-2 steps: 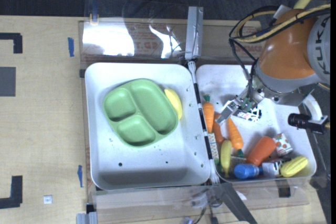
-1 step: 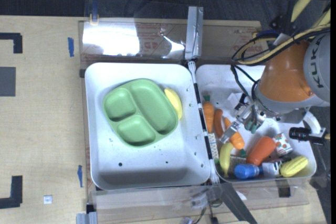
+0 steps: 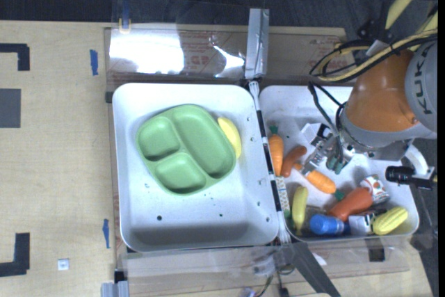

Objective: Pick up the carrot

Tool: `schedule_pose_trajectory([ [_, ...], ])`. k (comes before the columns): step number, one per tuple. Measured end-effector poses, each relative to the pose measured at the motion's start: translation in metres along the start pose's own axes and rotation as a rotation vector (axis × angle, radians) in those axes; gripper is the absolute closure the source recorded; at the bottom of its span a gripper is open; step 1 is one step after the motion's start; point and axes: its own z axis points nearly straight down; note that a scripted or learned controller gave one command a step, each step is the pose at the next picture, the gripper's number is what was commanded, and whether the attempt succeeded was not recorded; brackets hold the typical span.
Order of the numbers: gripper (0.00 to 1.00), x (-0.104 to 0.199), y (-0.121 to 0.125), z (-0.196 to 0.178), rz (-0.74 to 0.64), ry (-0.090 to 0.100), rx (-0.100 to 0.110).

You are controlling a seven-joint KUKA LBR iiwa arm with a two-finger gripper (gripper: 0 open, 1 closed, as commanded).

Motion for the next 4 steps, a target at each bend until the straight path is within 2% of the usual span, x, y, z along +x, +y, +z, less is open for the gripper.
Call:
schedule_pose_trajectory([
  [1,1.0,0.008,0.085,-0.14,0.103,0.004,0.005],
  [2,0.0,0.008,0.085,-0.14,0.103,0.004,0.005],
  [3,0.0,-0.039,0.087,-0.076,0.335,0.004,0.007],
  [4,1.0,-0.039,0.089,-0.087,0.331,0.0,0.004],
])
